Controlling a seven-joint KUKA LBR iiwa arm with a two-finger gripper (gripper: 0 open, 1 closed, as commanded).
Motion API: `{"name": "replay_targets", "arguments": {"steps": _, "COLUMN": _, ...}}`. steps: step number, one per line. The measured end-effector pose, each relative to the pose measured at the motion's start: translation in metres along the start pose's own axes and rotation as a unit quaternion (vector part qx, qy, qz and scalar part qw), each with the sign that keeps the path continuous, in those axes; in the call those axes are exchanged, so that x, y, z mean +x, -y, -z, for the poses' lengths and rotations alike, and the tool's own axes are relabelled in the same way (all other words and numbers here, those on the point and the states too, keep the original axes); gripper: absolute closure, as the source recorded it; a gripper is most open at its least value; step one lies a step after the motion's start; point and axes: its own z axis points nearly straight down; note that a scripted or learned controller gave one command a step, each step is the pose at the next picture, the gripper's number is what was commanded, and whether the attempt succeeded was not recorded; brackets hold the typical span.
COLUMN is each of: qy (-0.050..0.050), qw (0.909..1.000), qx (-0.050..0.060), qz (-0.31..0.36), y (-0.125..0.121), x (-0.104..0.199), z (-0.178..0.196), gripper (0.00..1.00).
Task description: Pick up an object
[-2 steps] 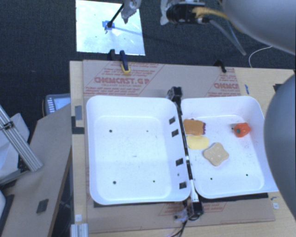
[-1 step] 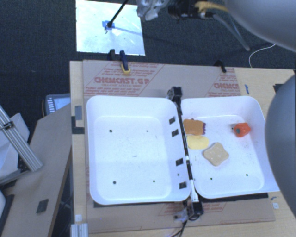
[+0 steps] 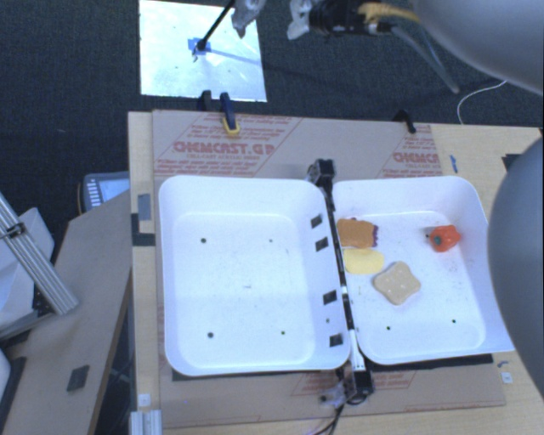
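Right bin (image 3: 476, 212) holds toast (image 3: 397, 283), tomato (image 3: 443, 238); pincer (image 3: 270, 19) blurred, grip perhaps empty, cannot tell

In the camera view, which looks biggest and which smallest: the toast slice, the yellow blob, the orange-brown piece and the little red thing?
1. Toast slice
2. Orange-brown piece and yellow blob: too alike to rank
3. Little red thing, clearly smallest

A brown board printed with red lettering (image 3: 229, 146) lies under both white bins, on a pale wooden bench (image 3: 140, 153). A yellow-jawed clamp (image 3: 229, 119) grips the board's far edge. Beyond it, a shiny metal sheet (image 3: 201, 49) lies on dark carpet (image 3: 59, 85).
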Motion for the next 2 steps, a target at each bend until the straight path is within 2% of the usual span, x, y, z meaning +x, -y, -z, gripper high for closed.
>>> {"name": "replay_targets", "arguments": {"steps": 1, "qy": 0.0, "qw": 1.0, "qx": -0.001, "qz": 0.002, "y": 0.0, "x": 0.0, "z": 0.011, "gripper": 1.0}}
{"name": "replay_targets", "arguments": {"steps": 2, "qy": 0.002, "qw": 0.9998, "qx": 0.007, "qz": -0.016, "y": 0.093, "x": -0.117, "z": -0.052, "gripper": 1.0}}
